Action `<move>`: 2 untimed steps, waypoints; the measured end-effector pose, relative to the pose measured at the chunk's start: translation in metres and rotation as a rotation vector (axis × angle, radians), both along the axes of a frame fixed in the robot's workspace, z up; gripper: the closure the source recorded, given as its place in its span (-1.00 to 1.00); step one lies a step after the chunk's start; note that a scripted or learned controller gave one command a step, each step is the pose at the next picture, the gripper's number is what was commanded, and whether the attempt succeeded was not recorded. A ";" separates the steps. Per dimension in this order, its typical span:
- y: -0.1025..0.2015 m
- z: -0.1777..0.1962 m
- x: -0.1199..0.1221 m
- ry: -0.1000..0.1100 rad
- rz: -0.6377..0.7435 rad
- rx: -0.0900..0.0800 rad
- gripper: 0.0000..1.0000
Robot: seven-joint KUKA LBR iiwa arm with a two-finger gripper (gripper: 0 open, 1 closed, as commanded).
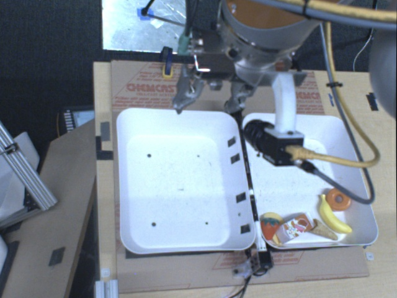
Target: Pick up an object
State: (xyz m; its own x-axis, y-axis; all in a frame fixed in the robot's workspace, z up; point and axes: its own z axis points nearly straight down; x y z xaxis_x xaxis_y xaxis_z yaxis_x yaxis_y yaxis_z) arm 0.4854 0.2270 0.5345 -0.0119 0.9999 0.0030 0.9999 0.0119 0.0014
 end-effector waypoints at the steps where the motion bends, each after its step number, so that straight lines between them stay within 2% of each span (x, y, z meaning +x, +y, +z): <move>1: -0.009 0.000 0.001 0.000 -0.010 -0.002 -1.00; 2: -0.040 0.001 0.001 0.000 -0.014 -0.003 -1.00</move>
State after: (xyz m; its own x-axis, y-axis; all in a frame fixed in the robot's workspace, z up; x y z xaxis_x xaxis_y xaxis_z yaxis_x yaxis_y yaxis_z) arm 0.4866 0.1870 0.5352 0.0016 1.0000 0.0001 1.0000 -0.0016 0.0016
